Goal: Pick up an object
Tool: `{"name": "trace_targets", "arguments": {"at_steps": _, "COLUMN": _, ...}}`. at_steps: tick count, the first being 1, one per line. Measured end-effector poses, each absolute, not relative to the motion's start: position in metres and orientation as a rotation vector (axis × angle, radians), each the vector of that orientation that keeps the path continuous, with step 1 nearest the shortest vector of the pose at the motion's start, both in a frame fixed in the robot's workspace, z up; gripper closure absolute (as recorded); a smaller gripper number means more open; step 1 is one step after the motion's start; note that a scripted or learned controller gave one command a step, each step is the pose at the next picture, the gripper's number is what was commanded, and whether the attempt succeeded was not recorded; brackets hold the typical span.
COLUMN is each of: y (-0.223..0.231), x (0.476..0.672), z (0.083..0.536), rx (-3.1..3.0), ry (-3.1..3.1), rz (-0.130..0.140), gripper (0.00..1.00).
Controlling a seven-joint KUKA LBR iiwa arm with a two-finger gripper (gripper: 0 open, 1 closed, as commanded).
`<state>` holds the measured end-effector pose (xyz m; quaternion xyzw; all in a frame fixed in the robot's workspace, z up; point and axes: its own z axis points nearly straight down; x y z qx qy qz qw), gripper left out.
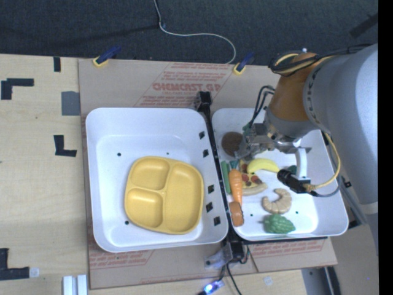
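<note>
In the right half of the frame, the grey KUKA arm [344,121], its orange band [288,100] showing above the wrist, hangs low over the right white bin [328,226], where a clutch of toy foods lies waiting. The claw [255,145] sits above the bin's upper left part, just beside a small brown round piece [231,142] and over the near end of a yellow toy banana [264,165]; whether it is spread or closed cannot be told from this slanted view, and nothing can be seen gripped in it.

Below the claw lie a pizza-slice toy [253,183], an orange carrot [235,185] running along the bin's left wall with a sausage-like piece [237,214] at its lower end, a tan croissant [277,201] and a knobbly green vegetable [279,224] near the bottom edge. In the left white bin [104,134], at centre frame, rests a yellow divided plate [164,194]. Both bins stand on a cardboard sheet [178,85] spread over the desk [31,165].

The arm appears to be at the descent-and-grasp stage, with no object yet lifted. The next move likely calls for settling squarely on one item, banana or brown piece, closing firmly, then rising clear of its crowded neighbours.
</note>
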<state>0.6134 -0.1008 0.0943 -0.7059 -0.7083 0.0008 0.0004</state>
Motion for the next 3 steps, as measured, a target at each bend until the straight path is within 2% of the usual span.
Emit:
{"name": "trace_targets", "arguments": {"at_steps": 1, "y": -0.095, "x": 0.616, "z": 0.138, "rx": -2.22, "ry": -2.224, "rz": -0.003, "gripper": 1.0}}
{"name": "trace_targets", "arguments": {"at_steps": 2, "y": -0.089, "x": 0.618, "z": 0.2, "rx": -2.221, "ry": -2.226, "rz": -0.005, "gripper": 1.0}}
{"name": "trace_targets", "arguments": {"at_steps": 3, "y": -0.088, "x": 0.619, "z": 0.226, "rx": -2.22, "ry": -2.224, "rz": -0.001, "gripper": 1.0}}
